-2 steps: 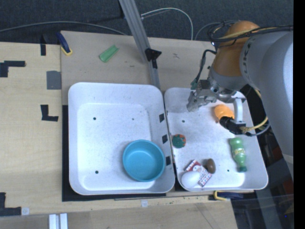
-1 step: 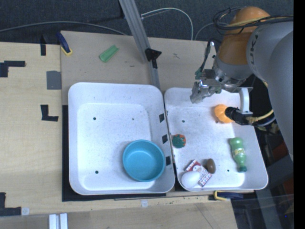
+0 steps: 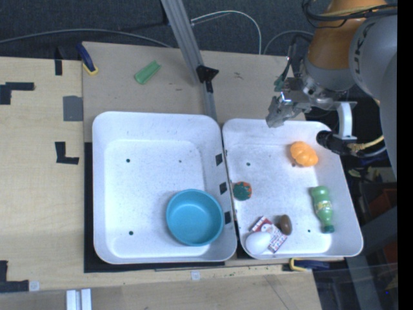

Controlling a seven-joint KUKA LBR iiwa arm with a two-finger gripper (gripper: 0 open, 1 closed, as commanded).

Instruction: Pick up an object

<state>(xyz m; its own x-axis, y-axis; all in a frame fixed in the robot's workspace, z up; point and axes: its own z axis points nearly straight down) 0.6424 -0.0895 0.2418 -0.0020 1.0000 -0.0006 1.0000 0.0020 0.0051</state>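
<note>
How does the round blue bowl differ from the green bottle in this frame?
The round blue bowl sits in the left white bin; the green bottle lies in the right white bin. The bowl stands upright with its opening up, while the bottle lies on its side. The bowl is wide and round, the bottle slim and long. Both rest apart from the gripper.

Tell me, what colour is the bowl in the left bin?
The bowl is light blue. It shows clearly in the camera view, near the front of the left bin.
</note>
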